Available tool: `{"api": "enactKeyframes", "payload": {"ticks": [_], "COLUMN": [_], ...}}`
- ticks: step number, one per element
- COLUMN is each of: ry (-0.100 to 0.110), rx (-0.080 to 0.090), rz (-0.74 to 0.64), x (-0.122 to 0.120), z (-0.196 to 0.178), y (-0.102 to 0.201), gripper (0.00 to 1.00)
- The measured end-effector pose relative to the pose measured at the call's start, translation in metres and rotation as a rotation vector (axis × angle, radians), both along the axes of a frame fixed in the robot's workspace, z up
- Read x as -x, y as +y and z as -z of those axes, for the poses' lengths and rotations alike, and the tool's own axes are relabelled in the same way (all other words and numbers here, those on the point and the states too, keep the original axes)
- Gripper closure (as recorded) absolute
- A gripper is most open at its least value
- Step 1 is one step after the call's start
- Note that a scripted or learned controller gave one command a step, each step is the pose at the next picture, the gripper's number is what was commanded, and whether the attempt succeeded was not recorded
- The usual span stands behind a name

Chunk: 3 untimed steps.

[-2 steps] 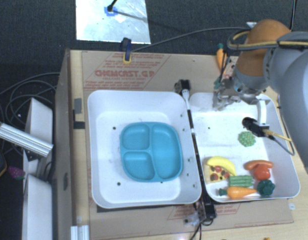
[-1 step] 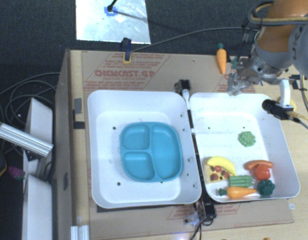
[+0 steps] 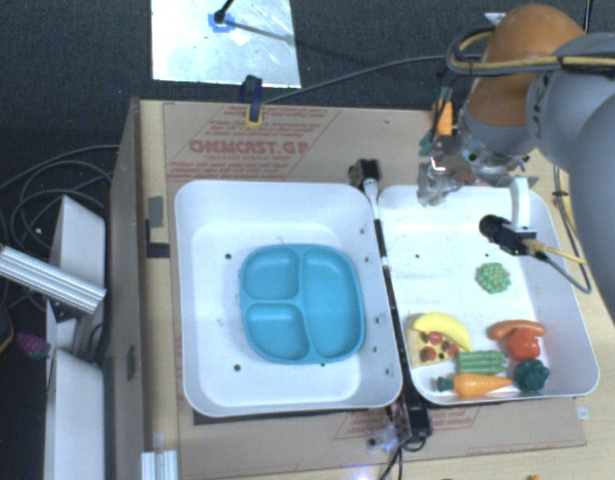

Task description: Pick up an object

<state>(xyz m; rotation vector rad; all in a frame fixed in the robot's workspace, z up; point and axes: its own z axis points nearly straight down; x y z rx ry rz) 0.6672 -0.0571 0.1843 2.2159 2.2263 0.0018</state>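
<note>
The right bin [image 3: 417, 243] holds toy food along its near side: a yellow banana [image 3: 442, 325], a pizza slice [image 3: 433, 347], an orange carrot [image 3: 483, 387], a red tomato [image 3: 518, 338] and a dark green broccoli [image 3: 533, 375]. A light green bunch of grapes [image 3: 493, 277] lies alone further back. My gripper [image 3: 433, 184] hangs over the far left corner of the right bin, well back from all the food, with nothing visibly in it.
A blue divided plate [image 3: 300, 301] lies in the left bin [image 3: 207, 268]. A black clamp [image 3: 365, 173] sits at the far end of the wall between the bins. A black fitting with a cable [image 3: 505, 234] hangs over the right bin's far right.
</note>
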Motion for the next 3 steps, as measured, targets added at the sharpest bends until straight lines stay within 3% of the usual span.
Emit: {"api": "enactKeyframes", "payload": {"ticks": [2, 3], "ry": [-0.007, -0.002], "rx": [0.001, 0.002], "rz": [-0.005, 0.004], "x": [-0.002, -0.002], "z": [-0.023, -0.03], "y": [0.0, -0.037], "gripper": [1.0, 1.0]}}
